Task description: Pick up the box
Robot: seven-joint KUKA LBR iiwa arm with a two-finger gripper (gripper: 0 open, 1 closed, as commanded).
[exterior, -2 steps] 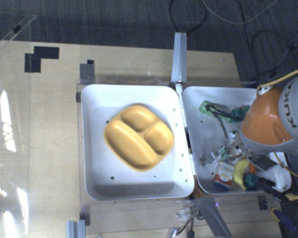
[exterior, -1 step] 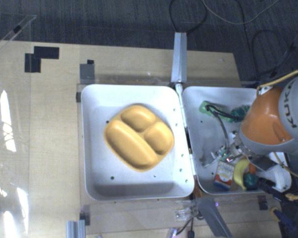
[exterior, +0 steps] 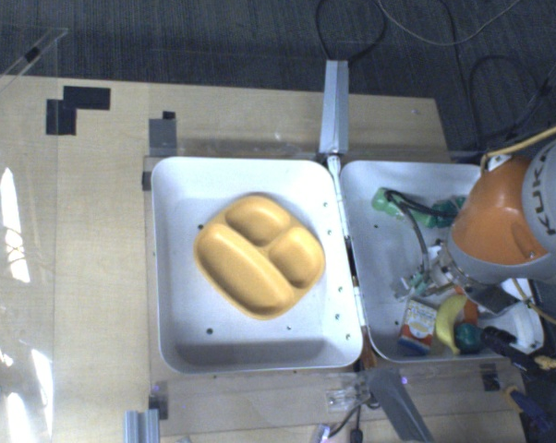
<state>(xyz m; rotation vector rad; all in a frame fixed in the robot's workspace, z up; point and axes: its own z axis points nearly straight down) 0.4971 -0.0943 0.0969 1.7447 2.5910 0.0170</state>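
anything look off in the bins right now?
Nothing spilled or damaged. The right bin is cluttered: the box lies at its front edge, crowded against a yellow item, with the arm over them. The left bin holds a yellow bread-like lump.

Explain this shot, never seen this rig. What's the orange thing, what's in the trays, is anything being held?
One fixed camera looks down at a slant on a wooden bench holding two shallow white bins side by side. The orange and grey bulk at the right is a robot arm reaching in over the right bin. Its gripper hangs low among that bin's clutter; I cannot tell whether it grasps anything. The left bin holds a large yellow lumpy object, like joined bread rolls. The right bin holds a green item near the top and, near the front edge, a small carton-like box, probably the one to be picked up. Beside it lies a yellow, banana-like object. Cables lie on the dark floor beyond.
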